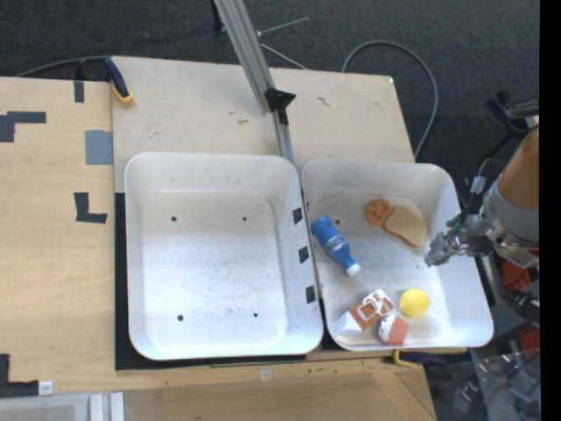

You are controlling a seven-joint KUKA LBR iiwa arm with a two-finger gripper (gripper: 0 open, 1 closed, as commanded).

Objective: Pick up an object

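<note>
I'm looking at the gripper (436,254) hanging over the right bin (351,175), near its right wall, just beside the bread (407,225). Whether it is spread or pressed together I cannot tell; nothing is showing between its tips. The bread is lying against the pretzel (378,211), so I judge it the likeliest target. The bottle (334,244) is lying tilted by the divider, while the lemon (415,303) and carton (372,311) are sitting close together at the front, harder to separate.
</note>
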